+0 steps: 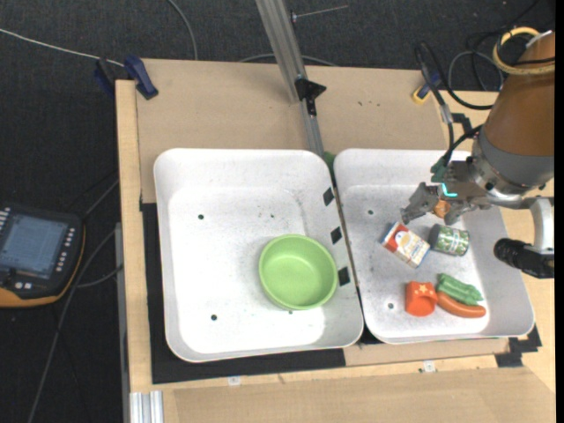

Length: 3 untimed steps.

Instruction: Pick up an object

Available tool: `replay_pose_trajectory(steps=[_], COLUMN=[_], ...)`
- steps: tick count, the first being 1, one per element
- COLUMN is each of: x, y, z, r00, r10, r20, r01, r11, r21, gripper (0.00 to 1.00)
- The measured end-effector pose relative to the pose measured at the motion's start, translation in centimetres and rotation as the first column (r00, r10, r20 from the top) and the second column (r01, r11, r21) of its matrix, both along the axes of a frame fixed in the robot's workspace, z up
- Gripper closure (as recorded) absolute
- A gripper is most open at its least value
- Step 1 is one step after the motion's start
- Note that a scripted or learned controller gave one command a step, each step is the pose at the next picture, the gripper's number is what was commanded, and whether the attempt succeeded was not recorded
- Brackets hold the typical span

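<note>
A: Where does your target lie from the gripper [429, 203]?

B: The small carton [405, 243] sits just below and slightly left of the fingertips, near but apart, tilted, its long axis running down to the right. The green can [449, 240] lies just right of that line.

A: And the pincer itself?

B: Its fingers look spread and empty, nothing between them. Your arm [520, 122] reaches in from the right, wrist bent down over the right bin [370, 183], so I judge you need a short descent toward the carton

Blue clamp [139, 76] grips the bench corner; perhaps a pendant [35, 252] lies left.
</note>
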State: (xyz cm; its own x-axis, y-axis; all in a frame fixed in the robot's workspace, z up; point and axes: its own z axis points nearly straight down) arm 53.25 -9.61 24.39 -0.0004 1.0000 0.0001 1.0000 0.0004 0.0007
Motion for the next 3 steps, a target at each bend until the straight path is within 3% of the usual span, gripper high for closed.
replay_pose_trajectory(steps=[1,3], x=[0.0,-0.4], y=[0.0,-0.3], z=[0.0,-12.4], r00=[1.0,1.0], r10=[0.0,-0.001], r20=[0.0,-0.006], r01=[0.0,0.001], r11=[1.0,1.0], r21=[0.0,0.001], gripper=[0.0,0.0])
